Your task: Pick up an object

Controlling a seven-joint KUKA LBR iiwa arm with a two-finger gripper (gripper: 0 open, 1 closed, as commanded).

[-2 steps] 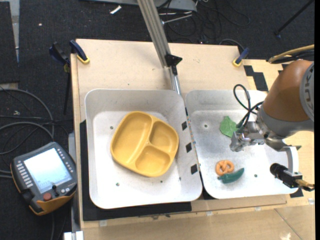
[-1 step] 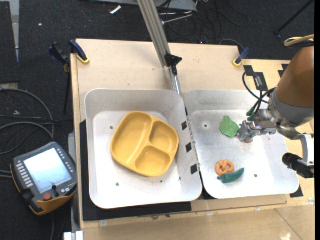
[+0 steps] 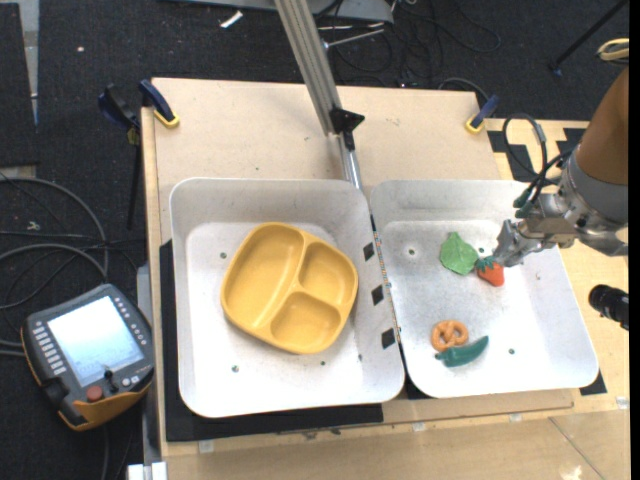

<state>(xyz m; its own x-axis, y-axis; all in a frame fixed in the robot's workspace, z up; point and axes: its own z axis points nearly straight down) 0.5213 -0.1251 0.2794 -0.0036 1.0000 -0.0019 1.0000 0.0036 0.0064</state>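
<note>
Nearest us lies a dark green pepper-shaped toy (image 3: pixel 463 352) in the right bin, while the pincer (image 3: pixel 497 261), its state unclear to us, touches a small red-orange toy (image 3: pixel 491 274).

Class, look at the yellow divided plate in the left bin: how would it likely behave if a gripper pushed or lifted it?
The yellow plate looks like rigid moulded plastic, so probably stiff and light. Its wide, flat shape suggests it would slide across the left bin rather than roll. Lifted by one rim, it may tilt.
</note>
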